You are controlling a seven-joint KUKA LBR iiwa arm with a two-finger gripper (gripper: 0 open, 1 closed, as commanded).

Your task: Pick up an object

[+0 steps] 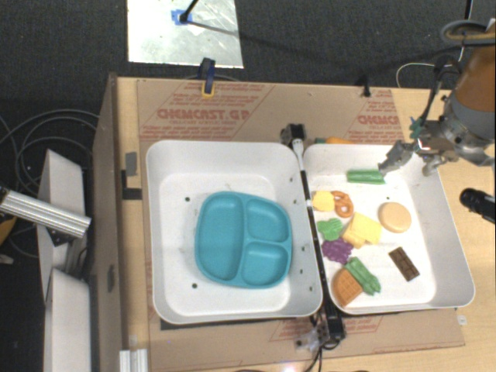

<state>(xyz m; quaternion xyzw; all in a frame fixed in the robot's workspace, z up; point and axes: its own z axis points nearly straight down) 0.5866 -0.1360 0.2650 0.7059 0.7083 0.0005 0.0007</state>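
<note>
My gripper [408, 163] hovers over the far edge of the right bin [448, 231], fingers spread open with nothing between them. Its left fingertip [388, 163] ends just above and to the right of a flat green bean pod [365, 177]. Toy foods lie below in this bin: a pretzel [342, 203] beside a yellow piece [322, 201], a round tan bun [395, 216], a yellow cheese wedge [363, 229], a green leaf [329, 228], purple grapes [336, 249], a brown chocolate bar [403, 263], a green pickle [363, 276] and an orange waffle [346, 287].
The left bin [174, 169] holds a blue divided plate [242, 239]. A small orange thing [337, 140] lies on the cardboard just beyond the right bin's far rim. The arm comes in from the upper right, with cables behind it.
</note>
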